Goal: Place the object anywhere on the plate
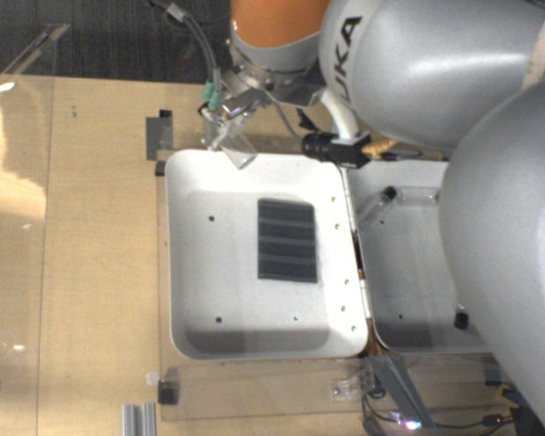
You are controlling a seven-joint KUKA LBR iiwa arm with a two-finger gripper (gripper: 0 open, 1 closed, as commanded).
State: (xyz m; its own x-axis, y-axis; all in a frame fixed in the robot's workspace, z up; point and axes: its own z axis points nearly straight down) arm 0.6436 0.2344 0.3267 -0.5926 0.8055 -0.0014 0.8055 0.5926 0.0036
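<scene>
Item 1. Arm (436, 71): grey with an orange band, it bulks above and to the right of its gripper and hides much of the far side of the scene.

Item 2. Bench (82, 271): pale wood, spreading left of and below the gripper.

Item 3. Left bin (177, 243): shallow and white. The gripper hangs at its upper left corner, over the rim.

Item 4. Right bin (400, 271): well to the gripper's right, partly under the arm.

Item 5. Dark ribbed slab (286, 241): it lies flat near the middle of the left bin, below and to the right of the gripper and well apart from it. We take it for the task's thing, but we cannot tell whether it is the object or the plate.

Item 6. Gripper (229, 139): we cannot tell whether it is spread or pressed together, nor whether it carries anything.

Item 7. Cable (195, 39): it loops just above the gripper.

Risks noted: the gripper sits at the bin's corner, so a straight descent could strike the rim. A release here would land off the slab. The low, ribbed slab offers little edge, so we judge that a grasp may slip.
</scene>
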